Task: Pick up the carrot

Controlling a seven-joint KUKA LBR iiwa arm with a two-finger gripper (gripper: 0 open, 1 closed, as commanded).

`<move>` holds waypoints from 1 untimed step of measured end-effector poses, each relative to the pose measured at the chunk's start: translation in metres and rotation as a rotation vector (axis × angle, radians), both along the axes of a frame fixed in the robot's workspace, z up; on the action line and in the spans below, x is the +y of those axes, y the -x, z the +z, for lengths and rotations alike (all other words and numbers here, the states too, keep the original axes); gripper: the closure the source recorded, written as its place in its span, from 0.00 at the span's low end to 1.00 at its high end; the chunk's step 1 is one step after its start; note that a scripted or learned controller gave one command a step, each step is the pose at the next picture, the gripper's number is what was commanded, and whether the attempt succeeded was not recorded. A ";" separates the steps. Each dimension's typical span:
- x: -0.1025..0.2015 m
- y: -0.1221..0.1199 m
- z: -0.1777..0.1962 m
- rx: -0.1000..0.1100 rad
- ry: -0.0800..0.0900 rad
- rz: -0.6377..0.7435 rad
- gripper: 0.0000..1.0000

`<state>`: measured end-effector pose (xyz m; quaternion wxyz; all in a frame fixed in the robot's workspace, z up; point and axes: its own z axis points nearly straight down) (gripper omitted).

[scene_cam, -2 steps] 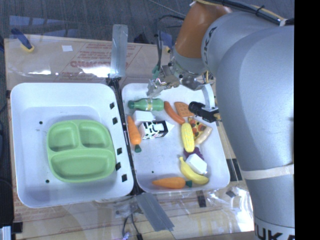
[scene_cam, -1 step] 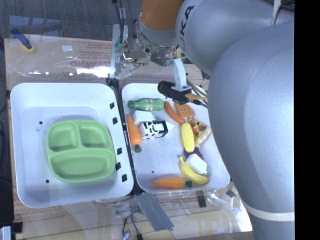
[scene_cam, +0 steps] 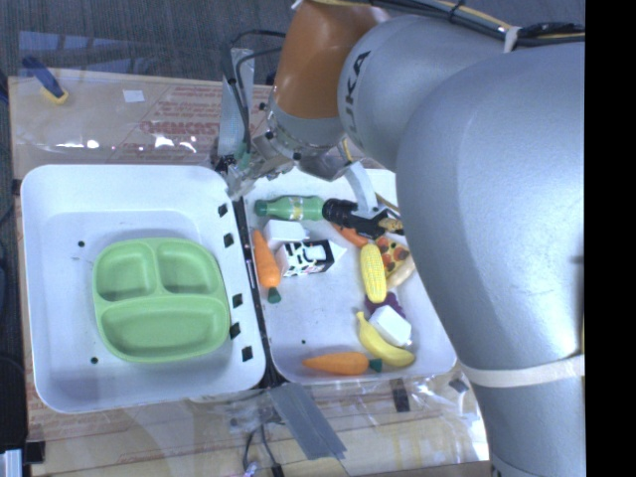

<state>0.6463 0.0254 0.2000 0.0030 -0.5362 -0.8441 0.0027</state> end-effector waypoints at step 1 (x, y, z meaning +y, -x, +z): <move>-0.030 0.016 0.134 -0.022 -0.001 0.010 1.00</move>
